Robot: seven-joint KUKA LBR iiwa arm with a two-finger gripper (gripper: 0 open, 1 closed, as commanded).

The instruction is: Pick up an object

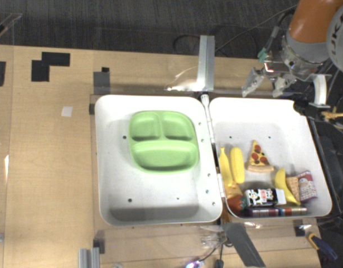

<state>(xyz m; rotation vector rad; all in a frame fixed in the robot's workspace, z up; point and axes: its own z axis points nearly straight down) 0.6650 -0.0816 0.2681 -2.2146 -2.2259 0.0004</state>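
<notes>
Arm: gripper (pixel 267 86) hanging above the far rim of the right bin (pixel 271 113), fingers spread, nothing between them | Left bin (pixel 112 149): lying in it, a green divided plate (pixel 163 140) | Right bin, near side: lying clustered, corn cob (pixel 237 164), pizza slice (pixel 258 156), banana (pixel 283 184), small carton (pixel 262 197) | Tabletop (pixel 43 166): carrying both bins

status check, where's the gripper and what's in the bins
Gripper open, above far rim of right bin, holding nothing. Toy food in right bin untouched, pizza slice nearest. Green tray in left bin. Nothing in the way.
</notes>
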